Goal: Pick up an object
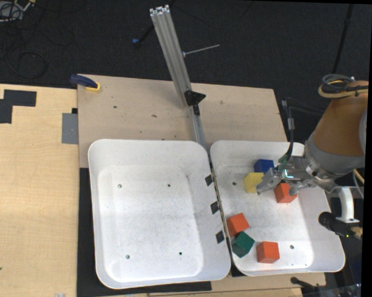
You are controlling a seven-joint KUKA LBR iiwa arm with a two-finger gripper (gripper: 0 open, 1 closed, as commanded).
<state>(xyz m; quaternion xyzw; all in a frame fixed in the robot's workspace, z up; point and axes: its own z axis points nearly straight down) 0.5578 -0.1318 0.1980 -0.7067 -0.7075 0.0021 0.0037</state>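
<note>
The right bin [304, 261] holds several blocks. A blue block [263, 165] and a yellow block [253, 182] lie near its middle, with a red-orange block [286, 193] just to their right. My gripper [278, 179] hangs low over the bin between the yellow and red-orange blocks, very close to both. Its body hides part of the red-orange block's top edge. Nearer the front lie an orange block [237, 224], a dark green block [243, 244] and another orange block [267, 252]. No block can be seen lifted off the bin floor.
The left bin [111, 166] sits beside the right one, with black clips [215, 207] along the shared wall. A slanted aluminium rail [176, 64] rises behind the bins. The arm's grey and orange body [337, 136] looms over the right bin's far right side.
</note>
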